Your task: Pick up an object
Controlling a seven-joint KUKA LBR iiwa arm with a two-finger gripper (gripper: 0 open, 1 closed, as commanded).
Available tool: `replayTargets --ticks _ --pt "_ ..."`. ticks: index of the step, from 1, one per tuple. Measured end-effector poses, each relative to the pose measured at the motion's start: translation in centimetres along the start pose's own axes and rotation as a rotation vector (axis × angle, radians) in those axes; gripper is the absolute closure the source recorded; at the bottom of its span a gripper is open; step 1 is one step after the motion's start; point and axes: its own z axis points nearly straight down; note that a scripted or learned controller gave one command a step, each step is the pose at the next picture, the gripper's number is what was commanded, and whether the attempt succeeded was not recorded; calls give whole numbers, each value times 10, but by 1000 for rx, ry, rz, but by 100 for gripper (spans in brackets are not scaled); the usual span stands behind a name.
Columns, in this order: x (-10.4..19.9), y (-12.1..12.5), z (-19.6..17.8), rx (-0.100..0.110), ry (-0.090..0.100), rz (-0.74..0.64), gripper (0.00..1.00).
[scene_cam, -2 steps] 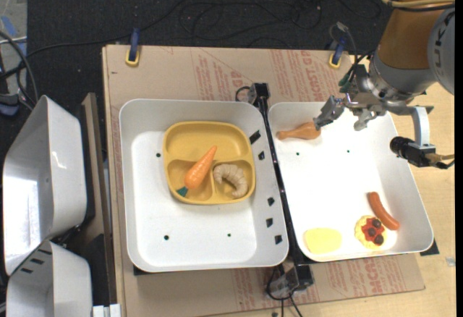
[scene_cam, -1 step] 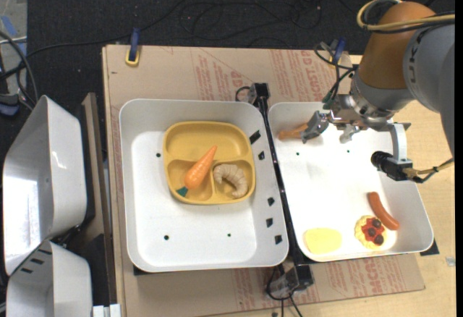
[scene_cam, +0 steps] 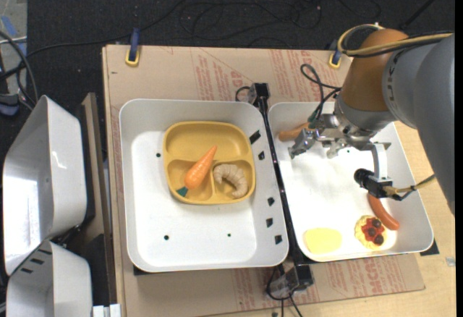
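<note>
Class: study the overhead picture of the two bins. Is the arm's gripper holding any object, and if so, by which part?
It cannot be told. The gripper hangs over the right bin, its tips hidden; an orange piece lies beside it, not visibly gripped.

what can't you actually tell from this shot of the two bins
- Gripper, camera view: the arm's wrist covers it, so its state is unclear.
- Orange item at the right bin's top left: partly hidden under the gripper, identity unclear.
- Round food piece: too small to name its toppings.
- Teal bit in the yellow plate: too small.
</note>
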Motion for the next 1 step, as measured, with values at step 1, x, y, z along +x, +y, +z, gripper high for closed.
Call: replayTargets --ticks 1 --pt "1 0 12 -3 -1 0 0"
